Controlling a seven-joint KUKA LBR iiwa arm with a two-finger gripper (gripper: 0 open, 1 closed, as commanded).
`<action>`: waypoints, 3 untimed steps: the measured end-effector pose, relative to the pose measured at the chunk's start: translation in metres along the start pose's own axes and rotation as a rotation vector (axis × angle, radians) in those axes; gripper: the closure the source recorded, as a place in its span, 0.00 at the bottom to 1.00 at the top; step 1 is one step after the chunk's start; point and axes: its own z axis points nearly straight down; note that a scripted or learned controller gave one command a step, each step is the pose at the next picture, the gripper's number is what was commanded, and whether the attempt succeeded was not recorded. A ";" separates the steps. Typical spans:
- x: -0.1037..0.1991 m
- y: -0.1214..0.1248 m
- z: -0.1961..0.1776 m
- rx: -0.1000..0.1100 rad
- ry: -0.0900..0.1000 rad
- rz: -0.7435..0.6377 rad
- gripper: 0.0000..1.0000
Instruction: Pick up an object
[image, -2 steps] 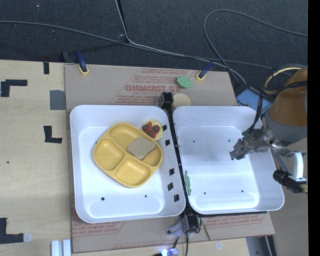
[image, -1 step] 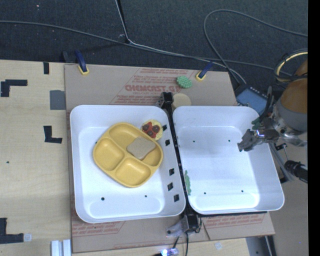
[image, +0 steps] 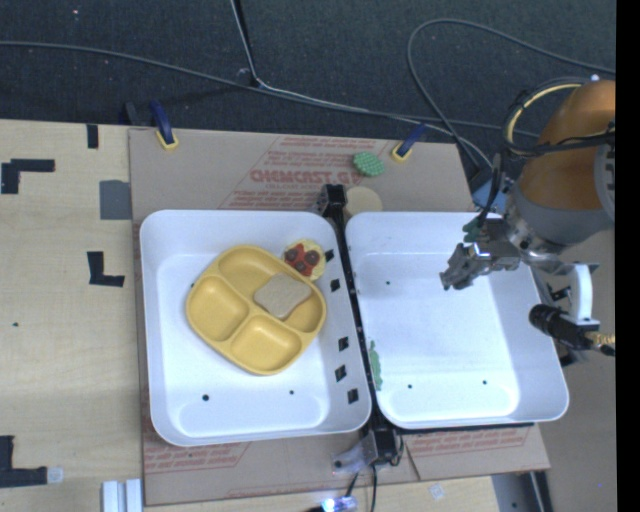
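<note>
Two white bins sit side by side on brown cardboard. Behind them lies a small green thing, perhaps a scrubber.

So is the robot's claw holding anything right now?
Gripper: cannot be told. It hovers over the right bin, too small and dark to judge, and nothing shows in it.

bins: 2 | yellow tray: 1 | bread slice: 1

Glossy yellow plastic tray in smooth white bin; matt cardboard sheet beneath.
</note>
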 end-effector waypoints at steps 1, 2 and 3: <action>0.057 0.015 0.013 0.002 0.000 0.000 1.00; 0.106 0.032 0.024 0.002 -0.001 0.001 1.00; 0.151 0.052 0.028 0.001 0.000 0.001 1.00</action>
